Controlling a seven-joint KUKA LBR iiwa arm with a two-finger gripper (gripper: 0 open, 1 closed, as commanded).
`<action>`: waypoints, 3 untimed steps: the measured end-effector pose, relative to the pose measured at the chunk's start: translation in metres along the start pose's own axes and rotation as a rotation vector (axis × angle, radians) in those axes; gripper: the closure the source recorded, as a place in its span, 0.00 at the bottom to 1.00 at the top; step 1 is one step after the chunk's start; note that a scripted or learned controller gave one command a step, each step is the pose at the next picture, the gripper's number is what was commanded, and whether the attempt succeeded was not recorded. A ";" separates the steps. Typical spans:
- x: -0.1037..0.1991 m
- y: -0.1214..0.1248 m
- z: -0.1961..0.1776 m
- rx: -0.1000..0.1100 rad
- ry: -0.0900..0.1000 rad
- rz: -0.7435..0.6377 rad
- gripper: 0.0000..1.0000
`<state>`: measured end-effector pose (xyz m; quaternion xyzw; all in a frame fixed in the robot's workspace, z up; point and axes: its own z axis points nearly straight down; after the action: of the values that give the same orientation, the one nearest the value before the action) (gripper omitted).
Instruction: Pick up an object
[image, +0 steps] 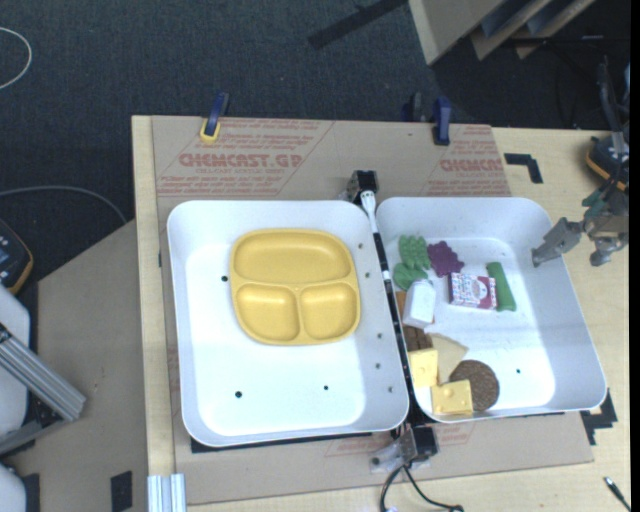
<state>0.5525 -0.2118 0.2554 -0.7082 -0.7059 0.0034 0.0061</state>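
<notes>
Camera view | left bin (200, 330): yellow tray (296, 284) | right bin (560, 340): food toys (440, 330) | gripper (580, 240): state unclear

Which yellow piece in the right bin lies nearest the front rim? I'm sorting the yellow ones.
The yellow cheese block beside the brown round cookie. The other yellow piece lies further back, toward the bin's middle.

Tray (295, 285) in L bin (200, 330); food items, maybe toys (445, 325), in R bin (560, 330).
</notes>
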 end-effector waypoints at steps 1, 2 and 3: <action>0.000 0.002 -0.007 -0.012 -0.003 -0.003 0.00; 0.000 -0.004 0.054 -0.007 -0.001 -0.003 0.00; 0.010 -0.004 0.102 -0.008 -0.001 -0.003 0.00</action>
<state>0.5476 -0.2015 0.1532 -0.7071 -0.7071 0.0010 0.0030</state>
